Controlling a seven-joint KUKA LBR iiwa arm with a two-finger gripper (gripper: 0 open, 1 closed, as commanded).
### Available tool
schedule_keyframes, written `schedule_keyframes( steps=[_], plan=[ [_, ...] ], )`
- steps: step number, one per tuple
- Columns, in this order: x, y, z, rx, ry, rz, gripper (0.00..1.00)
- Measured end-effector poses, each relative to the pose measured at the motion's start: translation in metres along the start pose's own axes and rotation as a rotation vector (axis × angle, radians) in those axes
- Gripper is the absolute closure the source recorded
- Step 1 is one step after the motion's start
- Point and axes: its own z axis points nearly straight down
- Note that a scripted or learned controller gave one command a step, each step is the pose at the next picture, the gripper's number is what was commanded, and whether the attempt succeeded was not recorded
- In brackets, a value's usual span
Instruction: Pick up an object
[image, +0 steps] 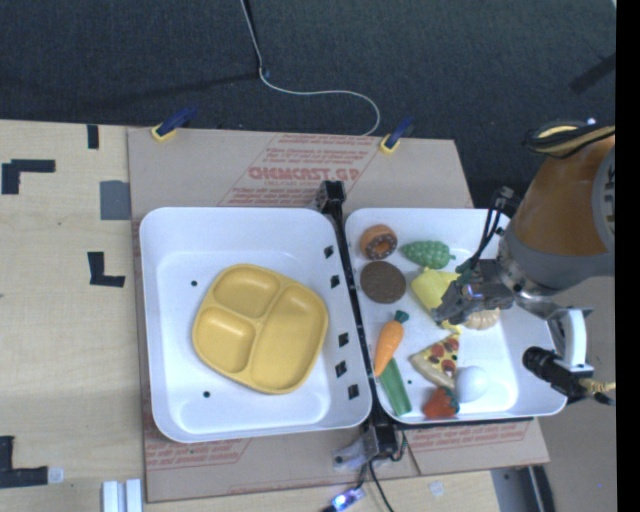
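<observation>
The right bin (505, 225) holds several toy foods: a doughnut (378, 241), a green leafy piece (427, 253), a brown round cookie (382, 282), a yellow pear-like piece (430, 288), a carrot (388, 342), a pizza slice (438, 358), a white egg (470, 381), a red piece (439, 404) and a green stick (394, 386). My gripper (462, 303) hangs low over the bin's right middle, between the yellow piece and a tan piece (484, 319). The arm's body covers what lies right of it.
The left bin (170, 240) holds a yellow divided plate (260, 327). A black divider (345, 290) runs between the bins. A white cable (300, 90) lies on the dark floor behind the cardboard base.
</observation>
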Motion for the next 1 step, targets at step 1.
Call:
schedule_keyframes(
  steps=[1],
  plan=[
    [0.0562,0.0001,-0.0087,0.000,0.000,0.000,1.00]
  ],
)
